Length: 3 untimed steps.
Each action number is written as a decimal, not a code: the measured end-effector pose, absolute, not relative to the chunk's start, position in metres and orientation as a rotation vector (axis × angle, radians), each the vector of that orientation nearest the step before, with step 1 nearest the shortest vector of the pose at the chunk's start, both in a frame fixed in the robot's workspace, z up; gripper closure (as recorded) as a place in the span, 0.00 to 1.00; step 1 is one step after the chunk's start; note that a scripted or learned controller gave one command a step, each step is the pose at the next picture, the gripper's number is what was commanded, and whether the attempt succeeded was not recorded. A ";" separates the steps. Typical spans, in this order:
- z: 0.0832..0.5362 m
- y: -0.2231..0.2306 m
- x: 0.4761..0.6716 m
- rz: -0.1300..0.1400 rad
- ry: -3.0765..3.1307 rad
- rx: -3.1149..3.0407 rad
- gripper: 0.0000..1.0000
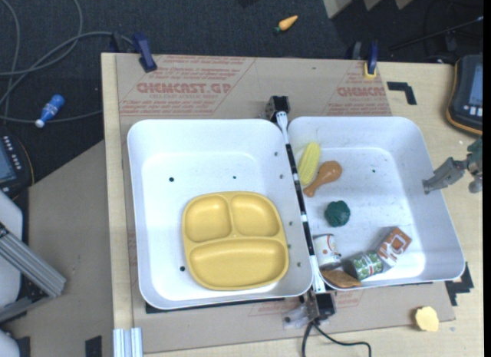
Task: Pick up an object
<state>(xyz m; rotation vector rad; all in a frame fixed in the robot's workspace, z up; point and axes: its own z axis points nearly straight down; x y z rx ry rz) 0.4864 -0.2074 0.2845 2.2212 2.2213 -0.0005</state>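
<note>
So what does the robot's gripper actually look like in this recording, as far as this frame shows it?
At the view's right edge, over the rim of the right bin, just a small part of the gripper shows: dull grey, metallic-looking, angular, with a narrow piece pointing left into the bin. A darker greenish-grey part sits right behind it at the picture's border. It is too small and blurred to make out cables or markings.

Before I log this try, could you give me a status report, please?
Gripper at right bin's right rim, holding nothing. Corn, drumstick, green ball untouched. Path clear.
</note>
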 end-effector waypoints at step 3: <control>0.084 -0.096 0.526 -0.003 2.224 2.226 0.00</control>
